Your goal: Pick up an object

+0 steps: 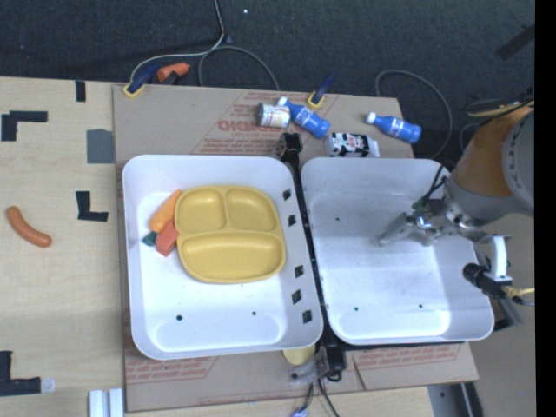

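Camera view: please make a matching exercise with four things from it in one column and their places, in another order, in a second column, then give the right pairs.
Things:
1. yellow divided plate
2. gripper
3. sausage toy
4. blue bottle

Places:
A. on the bench surface left of both bins
B. over the right bin
C. behind the right bin, on the cardboard
D. in the left bin

Pairs: 1-D, 2-B, 3-A, 4-C
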